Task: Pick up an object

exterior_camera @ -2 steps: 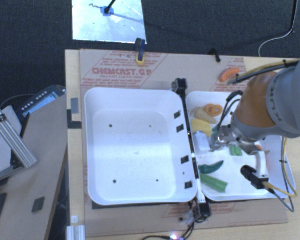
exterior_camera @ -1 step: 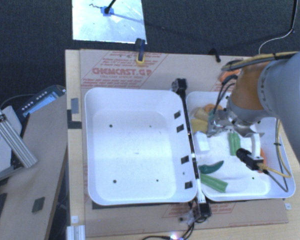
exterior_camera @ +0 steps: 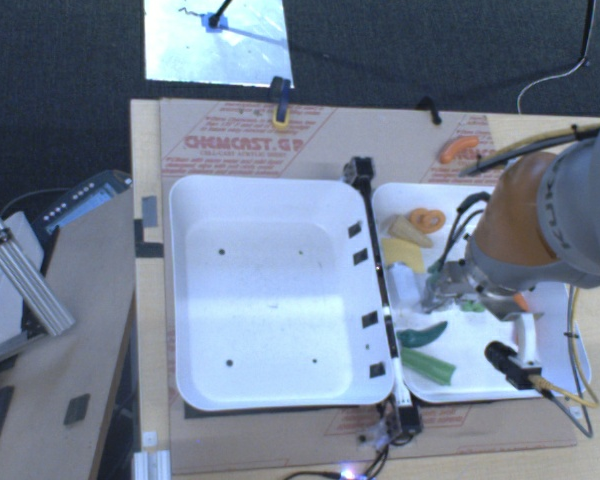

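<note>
- The grey arm (exterior_camera: pixel 580 208) reaches in from the right, and its orange band (exterior_camera: pixel 513 223) is over the right bin (exterior_camera: pixel 472 348).
- The gripper (exterior_camera: pixel 445 290) is low over the middle of the right bin, among the things lying there. I cannot tell whether it is open or closed, or whether it has hold of anything.
- An orange ring-shaped piece (exterior_camera: pixel 427 218) lies near the far end of the right bin, touching a pale tan piece (exterior_camera: pixel 407 231).
- A yellow block (exterior_camera: pixel 402 256) sits just in front of the tan piece, close to the bin's left wall.
- A pale, see-through object (exterior_camera: pixel 406 287) lies just left of the gripper; it is too indistinct to name.
- A dark green curved piece (exterior_camera: pixel 423 335) lies nearer the camera than the gripper, and a lighter green piece (exterior_camera: pixel 428 367) lies by the bin's near rim.
- The left bin (exterior_camera: pixel 270 288) stands beside the right one, both on the bench (exterior_camera: pixel 240 143).
- A small orange object (exterior_camera: pixel 458 149) lies on the bench beyond the right bin, outside it.
</note>
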You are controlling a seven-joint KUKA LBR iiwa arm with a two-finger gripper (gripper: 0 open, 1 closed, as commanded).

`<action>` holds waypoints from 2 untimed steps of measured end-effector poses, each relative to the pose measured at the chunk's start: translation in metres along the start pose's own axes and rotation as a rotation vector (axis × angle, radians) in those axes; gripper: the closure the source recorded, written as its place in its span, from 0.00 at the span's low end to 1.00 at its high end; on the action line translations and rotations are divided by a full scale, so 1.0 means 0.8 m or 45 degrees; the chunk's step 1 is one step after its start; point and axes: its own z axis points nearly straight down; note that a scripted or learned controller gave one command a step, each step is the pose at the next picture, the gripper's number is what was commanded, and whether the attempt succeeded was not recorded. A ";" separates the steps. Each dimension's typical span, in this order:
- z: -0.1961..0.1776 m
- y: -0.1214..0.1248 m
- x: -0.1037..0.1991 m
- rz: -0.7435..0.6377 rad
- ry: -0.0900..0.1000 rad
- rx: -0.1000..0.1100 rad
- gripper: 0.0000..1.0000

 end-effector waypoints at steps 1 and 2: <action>-0.002 0.081 -0.016 -0.007 -0.004 -0.014 1.00; 0.000 0.009 0.002 -0.001 0.001 0.000 1.00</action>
